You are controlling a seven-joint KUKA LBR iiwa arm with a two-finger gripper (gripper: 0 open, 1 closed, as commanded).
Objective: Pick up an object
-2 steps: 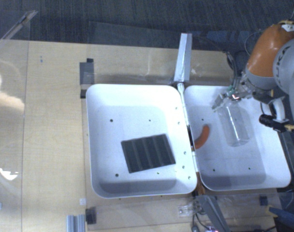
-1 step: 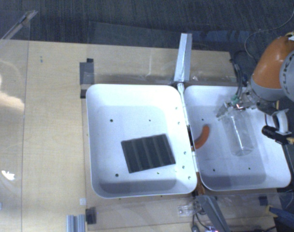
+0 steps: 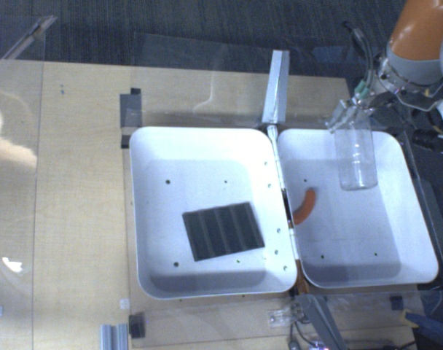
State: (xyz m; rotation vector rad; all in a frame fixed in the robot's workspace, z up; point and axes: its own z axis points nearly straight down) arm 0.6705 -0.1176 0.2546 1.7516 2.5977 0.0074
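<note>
Gripper [image 3: 343, 117], above the right bin's [image 3: 418, 261] far edge, is closed on the top of a clear plastic bottle [image 3: 357, 159] hanging upright; light, slippery, thin-walled, probably best held at the stiffer neck.

Robot lab: pale wood bench [image 3: 61, 217] w/ two white bins [image 3: 145, 195], clear guard panels at left, carpet floor [image 3: 170, 6] at top.

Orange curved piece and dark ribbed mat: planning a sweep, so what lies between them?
Camera view: between the orange curved piece and dark ribbed mat run bare white floor and the bins' adjoining rims.
</note>
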